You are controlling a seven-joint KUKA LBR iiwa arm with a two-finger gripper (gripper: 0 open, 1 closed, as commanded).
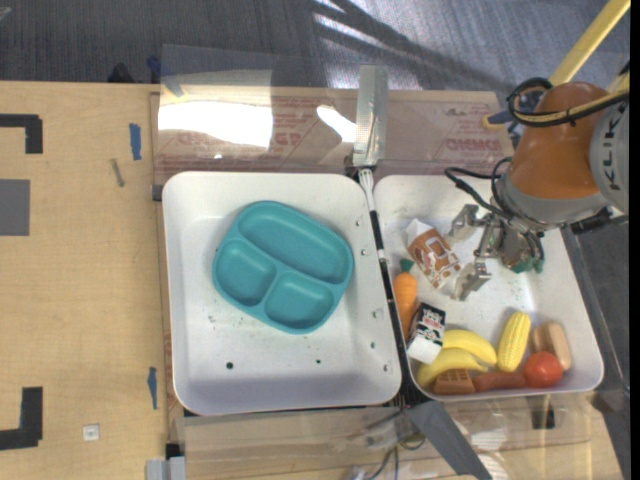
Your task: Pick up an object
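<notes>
Wooden bench [70, 298] with two white bins: left bin [190, 368] has a teal divided plate [283, 266], long axis running upper-left to lower-right. Right bin [580, 313] holds a brown-white carton [433, 252] tilted, top toward upper-left, label unreadable, then carrot [405, 298] upright-ish, small black-white box [428, 328], banana [462, 353], waffle [455, 381], corn cob [514, 338], hot dog [553, 344], tomato [543, 369]. Gripper [487, 258] hangs just right of the carton, fingers spread apart with nothing between them; writing on the clear wall behind too faint to read.
</notes>
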